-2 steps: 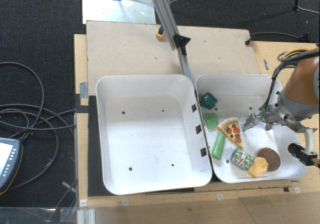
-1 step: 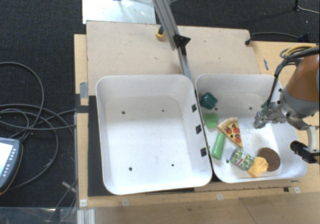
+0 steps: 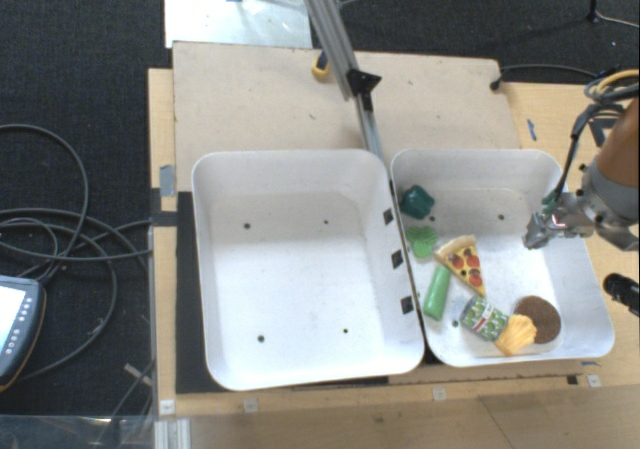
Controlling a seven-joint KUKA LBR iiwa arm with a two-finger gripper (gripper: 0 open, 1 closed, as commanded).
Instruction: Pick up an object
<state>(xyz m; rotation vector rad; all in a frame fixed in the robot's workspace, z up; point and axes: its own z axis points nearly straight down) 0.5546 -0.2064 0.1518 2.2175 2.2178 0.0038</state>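
Approach is the step we judge to be in hand: nothing is lifted, and every toy lies on the floor of the right bin (image 3: 500, 187). We take the pizza slice (image 3: 465, 262) as our landmark. The gripper (image 3: 540, 230) hangs to the right of it, near the bin's right wall and apart from all the objects; how wide it stands we cannot tell, and we see nothing in its hold.

Up and to the left of the slice sits a dark green block (image 3: 417, 201), with a pale green piece (image 3: 422, 241) just left of the slice and a green cylinder (image 3: 437, 291) below and left of it. Below the slice lies a small can (image 3: 484, 318); further down and right are a yellow toy (image 3: 517, 334) and a brown disc (image 3: 541, 314), touching each other.

For the next move we would choose one target, carry the gripper leftward or downward over it, and descend squarely. The dark green block stands most alone; the cluster below the slice looks crowded, so a neighbour could get nudged.
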